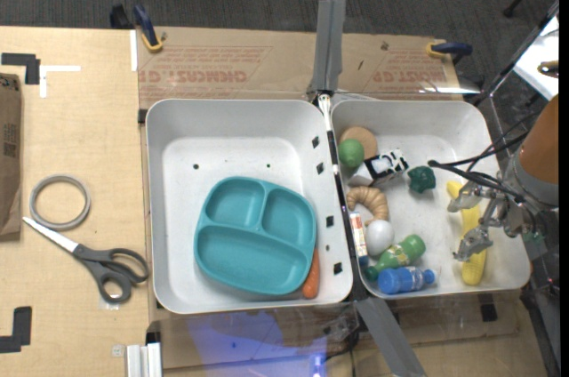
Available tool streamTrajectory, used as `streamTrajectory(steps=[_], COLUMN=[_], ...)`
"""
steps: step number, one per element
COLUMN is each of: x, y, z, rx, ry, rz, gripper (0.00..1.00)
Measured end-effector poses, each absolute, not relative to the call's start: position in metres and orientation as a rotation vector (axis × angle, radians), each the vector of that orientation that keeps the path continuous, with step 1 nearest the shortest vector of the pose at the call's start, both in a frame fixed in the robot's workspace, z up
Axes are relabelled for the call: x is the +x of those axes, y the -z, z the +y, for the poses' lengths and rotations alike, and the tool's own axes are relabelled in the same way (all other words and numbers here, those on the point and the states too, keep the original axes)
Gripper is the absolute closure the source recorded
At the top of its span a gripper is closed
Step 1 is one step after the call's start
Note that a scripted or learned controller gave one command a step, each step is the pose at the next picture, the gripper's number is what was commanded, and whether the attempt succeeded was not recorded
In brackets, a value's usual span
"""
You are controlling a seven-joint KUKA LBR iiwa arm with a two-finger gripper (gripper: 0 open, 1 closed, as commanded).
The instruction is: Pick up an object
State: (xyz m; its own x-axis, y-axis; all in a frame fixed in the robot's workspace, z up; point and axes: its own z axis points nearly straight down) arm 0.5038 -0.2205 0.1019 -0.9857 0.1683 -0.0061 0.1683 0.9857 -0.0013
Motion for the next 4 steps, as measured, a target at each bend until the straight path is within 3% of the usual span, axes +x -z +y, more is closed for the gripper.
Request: streamTrajectory(steps=[1,2,3,4], x=[0.505,0.506,0.515,0.516], y=[-0.112,-0.112,-0.092,-0.103], z=[-0.221,-0.22,-0.222,-0.223], rx=[0.262,0.262,0.265,0.263], ry=[0.006,0.005,0.002,0.006], rz=[3.121,3.121,3.128,3.123], gripper=[1.0,0.0,0.0,1.0])
